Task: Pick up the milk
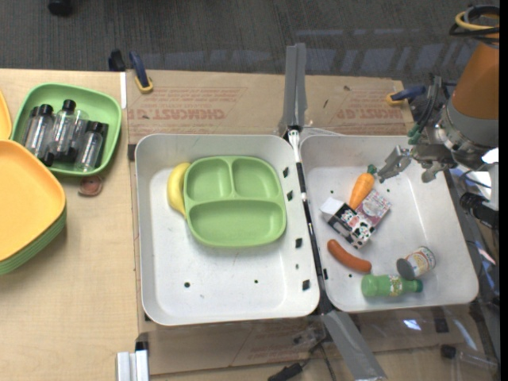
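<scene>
— Five things below my pincer (pixel 413 161): one milk (pixel 349 222) carton, one carrot (pixel 361 189), one sausage (pixel 349 255), one can (pixel 417 262), one green bottle (pixel 390 286).

— Pincer?

— Fingers spread, holding nothing. Milk lies lower left, under the carrot; its print I can't read.

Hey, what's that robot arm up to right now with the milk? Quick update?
Gripper above right bin's far edge, holding nothing. Milk carton lying mid-bin, untouched. Carrot and pink packet crowd against it.
</scene>
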You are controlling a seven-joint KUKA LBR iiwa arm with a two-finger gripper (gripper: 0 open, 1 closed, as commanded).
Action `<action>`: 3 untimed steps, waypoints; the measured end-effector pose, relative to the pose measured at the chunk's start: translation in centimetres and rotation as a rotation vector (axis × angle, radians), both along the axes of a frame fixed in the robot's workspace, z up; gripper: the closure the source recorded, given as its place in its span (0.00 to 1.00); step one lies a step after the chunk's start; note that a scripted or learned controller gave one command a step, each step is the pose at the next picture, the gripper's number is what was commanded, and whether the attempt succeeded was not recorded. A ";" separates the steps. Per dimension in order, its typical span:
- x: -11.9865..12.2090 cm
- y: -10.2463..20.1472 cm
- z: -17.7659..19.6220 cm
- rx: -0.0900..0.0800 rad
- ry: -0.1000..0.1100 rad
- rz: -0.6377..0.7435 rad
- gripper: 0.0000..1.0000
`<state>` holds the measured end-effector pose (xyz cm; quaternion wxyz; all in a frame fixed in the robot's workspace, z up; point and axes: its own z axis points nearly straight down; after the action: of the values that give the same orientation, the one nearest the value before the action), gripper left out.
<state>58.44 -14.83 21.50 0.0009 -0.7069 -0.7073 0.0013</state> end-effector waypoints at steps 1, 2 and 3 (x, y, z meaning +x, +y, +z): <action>2.1 4.1 -10.9 0.001 -0.002 0.358 0.00; -2.3 4.7 -11.9 -0.002 -0.013 0.160 0.00; -9.6 4.1 -12.1 0.000 -0.008 0.271 0.00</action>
<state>48.83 -10.72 9.36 -0.0022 -0.6049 -0.7963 -0.0016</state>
